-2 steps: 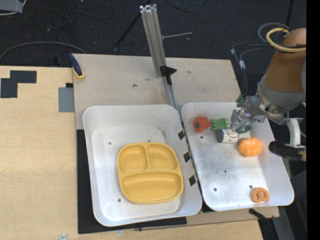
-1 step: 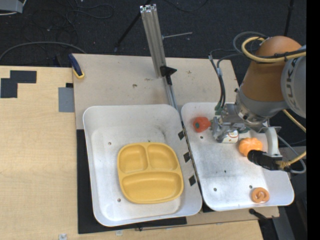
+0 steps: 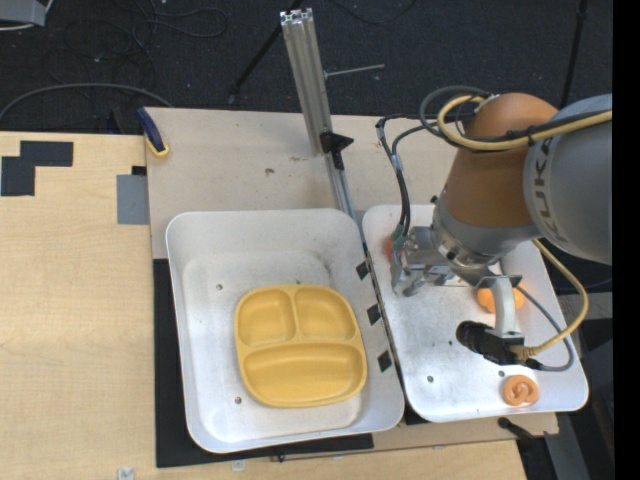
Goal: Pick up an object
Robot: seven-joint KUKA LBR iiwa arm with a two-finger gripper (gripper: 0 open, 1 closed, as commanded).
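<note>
Bins sit side by side on the bench (image 3: pixel 230 158), and both are white and shallow. The left bin (image 3: pixel 190 268) holds one thing: a yellow plate (image 3: pixel 298 345). The plate has three parts, two small ones at the back and one long one at the front. It lies flat in the middle of its bin, well apart from the arm.

The right bin (image 3: pixel 440 368) has two small orange things in it. A little round orange toy (image 3: pixel 518 391) lies near the front right corner. Another orange bit (image 3: pixel 487 298) peeks out just beside the arm, partly hidden, so its shape is hard to tell.

The big grey and orange arm (image 3: pixel 500 168) hangs over the right bin. The gripper (image 3: pixel 410 276) is down low near that bin's left wall, at the back part. I cannot tell if it is open or closed, or if it has anything in it.
</note>
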